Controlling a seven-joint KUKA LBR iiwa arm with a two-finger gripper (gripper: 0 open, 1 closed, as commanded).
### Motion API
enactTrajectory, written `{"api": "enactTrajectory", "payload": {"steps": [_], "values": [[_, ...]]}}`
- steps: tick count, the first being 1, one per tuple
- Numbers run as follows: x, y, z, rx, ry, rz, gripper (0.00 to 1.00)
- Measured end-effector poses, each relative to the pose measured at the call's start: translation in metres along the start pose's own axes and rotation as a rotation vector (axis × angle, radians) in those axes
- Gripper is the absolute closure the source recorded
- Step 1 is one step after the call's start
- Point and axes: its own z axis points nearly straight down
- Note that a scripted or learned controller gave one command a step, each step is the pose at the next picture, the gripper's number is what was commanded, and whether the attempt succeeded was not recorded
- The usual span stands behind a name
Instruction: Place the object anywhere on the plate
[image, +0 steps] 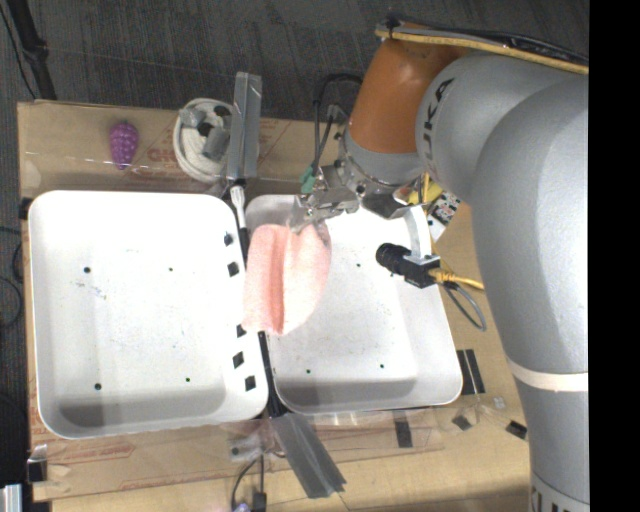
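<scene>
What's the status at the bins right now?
Hand shut on pink cloth. Cloth hangs over right bin, near the divider. Can't make out a plate. Nothing in the way.

Camera position: fixed above the bench, single view.
Direction: looking down at a slant onto both white bins, left bin and right bin.
Nearness: arm looms large, entering from the right.

arm: reaches in from right, wrist bent down | hand: over bench's far edge, pinching pink cloth
</scene>
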Motion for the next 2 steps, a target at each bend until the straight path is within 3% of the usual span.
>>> {"api": "enactTrajectory", "payload": {"steps": [2], "values": [[0.089,-0.030,0.005,-0.001,-0.002,-0.812,1.00]]}}
